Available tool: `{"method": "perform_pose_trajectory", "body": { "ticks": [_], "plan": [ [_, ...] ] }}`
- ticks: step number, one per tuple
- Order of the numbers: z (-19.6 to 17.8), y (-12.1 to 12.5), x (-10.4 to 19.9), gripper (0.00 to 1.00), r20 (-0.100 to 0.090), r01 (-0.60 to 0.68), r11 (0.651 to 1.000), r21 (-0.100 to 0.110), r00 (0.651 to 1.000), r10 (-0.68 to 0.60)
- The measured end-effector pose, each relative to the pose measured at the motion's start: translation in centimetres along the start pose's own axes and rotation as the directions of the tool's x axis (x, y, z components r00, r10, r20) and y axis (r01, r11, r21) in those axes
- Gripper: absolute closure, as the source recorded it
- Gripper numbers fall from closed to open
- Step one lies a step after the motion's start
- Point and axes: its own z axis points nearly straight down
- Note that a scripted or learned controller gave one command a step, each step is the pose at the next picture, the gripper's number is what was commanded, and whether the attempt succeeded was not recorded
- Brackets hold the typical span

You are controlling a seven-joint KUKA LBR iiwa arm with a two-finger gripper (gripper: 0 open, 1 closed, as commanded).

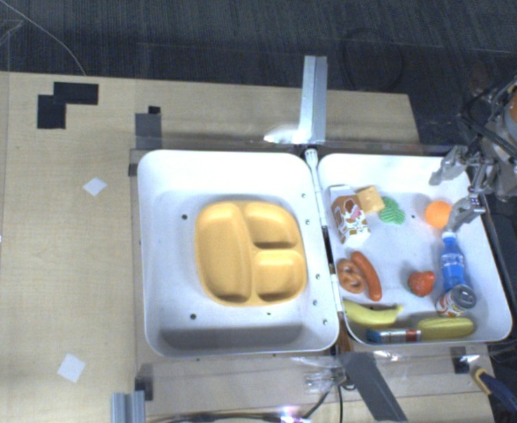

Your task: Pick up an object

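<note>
The tool (466, 183) hangs at the upper right of the frame, over the far right corner of the right bin (503, 322). Its two fingers look spread apart with nothing between them.

The nearest thing to it is the orange ball (439, 213), lying just below and left of the fingertips in the upper part of that bin. It looks like a small toy: probably light, with a smooth skin. Being round, it would likely roll or squirt out if pinched off-centre, so the fingers should close across its widest part, straight down from above. It is a plain, bright orange sphere with no markings to be made out.

Just below it stands out a blue bottle (452, 264) lying lengthwise, likely stiff and slippery. A green piece (392, 211) and a small carton (350, 218) lie to the ball's left, apart from it, so there is room for the fingers on either side.

The left bin (152, 236) holds a yellow divided tray (248, 252), well apart from the tool.
</note>
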Motion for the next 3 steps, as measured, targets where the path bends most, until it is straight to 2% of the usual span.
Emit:
{"method": "perform_pose_trajectory", "body": {
  "ticks": [1, 2, 3],
  "plan": [
    [11.2, -0.8, 3.7, 0.0, -0.003, -0.194, 0.981, 0.0, 0.981, 0.194],
    [12.7, -0.8, -1.8, 0.0, 0.015, 0.129, 0.992, 0.006, 0.991, -0.129],
    [12.7, 1.7, -2.6, 0.0, 0.013, -0.304, 0.953, -0.002, 0.953, 0.304]
  ]
}}
